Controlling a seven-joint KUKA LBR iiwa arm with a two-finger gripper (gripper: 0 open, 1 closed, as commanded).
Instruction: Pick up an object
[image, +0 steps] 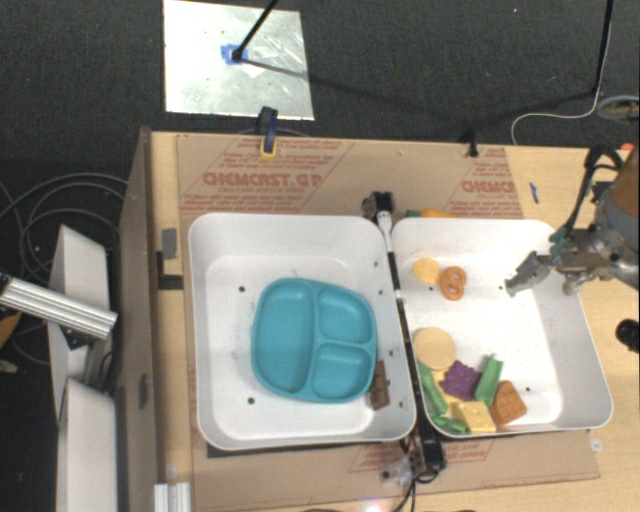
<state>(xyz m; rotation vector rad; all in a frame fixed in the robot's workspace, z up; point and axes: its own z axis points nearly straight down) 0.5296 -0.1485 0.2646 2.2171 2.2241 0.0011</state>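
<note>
A dark carpeted floor with loose cables surrounds the bench (330, 165), whose cardboard top carries two white bins side by side. The left bin (215, 260) holds a teal divided plate (313, 340) with a small brown piece (380, 385) at its 4 o'clock. The right bin (570, 350) has the pickable things: a yellow piece (427, 270) and an orange ring (453, 282) near 11 o'clock, and at 7 o'clock a tight heap with a tan disc (435, 347), a purple lump (461, 380), a green stick (489, 374), a yellow block (472, 415) and an orange piece (509, 402). The gripper (524, 277) hangs at the right bin's 2 o'clock over bare white floor, well apart from every object; it looks empty, but at this slant I cannot tell whether it is spread or closed. The pick seems not yet begun. A straight descent from here would likely close on nothing. Going for the heap risks nudging neighbours or pinching two at once, since they touch; the pieces against the bin wall leave little room for a finger.
</note>
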